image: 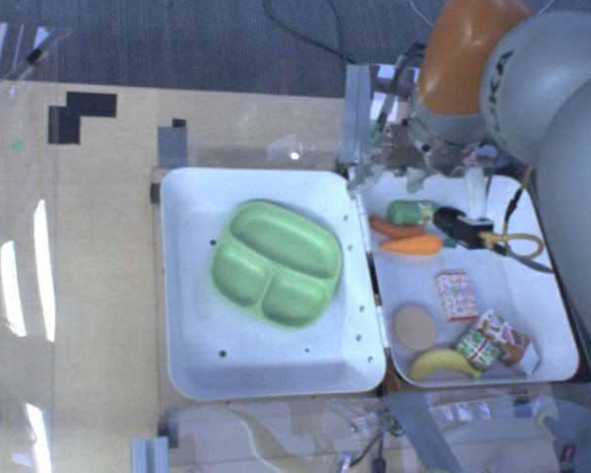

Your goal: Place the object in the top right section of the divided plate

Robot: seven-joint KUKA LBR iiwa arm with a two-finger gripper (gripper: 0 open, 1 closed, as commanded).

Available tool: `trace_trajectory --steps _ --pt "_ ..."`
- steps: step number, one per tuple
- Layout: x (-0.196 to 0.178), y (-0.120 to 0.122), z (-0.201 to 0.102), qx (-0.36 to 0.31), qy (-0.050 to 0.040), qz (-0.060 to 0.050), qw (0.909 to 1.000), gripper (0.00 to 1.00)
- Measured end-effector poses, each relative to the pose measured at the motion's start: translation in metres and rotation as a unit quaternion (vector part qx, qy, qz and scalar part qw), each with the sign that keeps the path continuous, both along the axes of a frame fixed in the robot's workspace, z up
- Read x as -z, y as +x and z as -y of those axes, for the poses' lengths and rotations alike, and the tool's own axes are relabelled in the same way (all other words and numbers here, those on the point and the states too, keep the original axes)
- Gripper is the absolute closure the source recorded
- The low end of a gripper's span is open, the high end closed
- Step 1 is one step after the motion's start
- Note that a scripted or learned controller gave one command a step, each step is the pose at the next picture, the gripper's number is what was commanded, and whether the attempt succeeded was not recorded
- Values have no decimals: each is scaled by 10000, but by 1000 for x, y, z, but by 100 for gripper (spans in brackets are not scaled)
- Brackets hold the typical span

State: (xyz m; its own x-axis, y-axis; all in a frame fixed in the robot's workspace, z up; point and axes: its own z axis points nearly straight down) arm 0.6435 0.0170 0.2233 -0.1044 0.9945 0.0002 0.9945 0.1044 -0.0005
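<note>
Beside the carrot (412, 246), a red carton (455, 296), label print unreadable.

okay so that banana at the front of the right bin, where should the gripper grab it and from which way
Probably the middle of the banana, from straight above. It lies flat, curved, with ends pointing left and right, so fingers should close across its narrow width at mid-length. The round cookie and the small carton sit close behind it, so the fingers have little room there.
</note>
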Motion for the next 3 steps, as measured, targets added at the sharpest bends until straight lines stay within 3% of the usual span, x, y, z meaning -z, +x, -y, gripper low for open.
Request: trace_trajectory --steps 1,2,3 --pt "-9 1 -1 -33 -4 4 10000 100" --pt "-177 26 36 -1680 -6 24 9858 100" --pt "-84 -7 13 539 -5 -11 9985 100"
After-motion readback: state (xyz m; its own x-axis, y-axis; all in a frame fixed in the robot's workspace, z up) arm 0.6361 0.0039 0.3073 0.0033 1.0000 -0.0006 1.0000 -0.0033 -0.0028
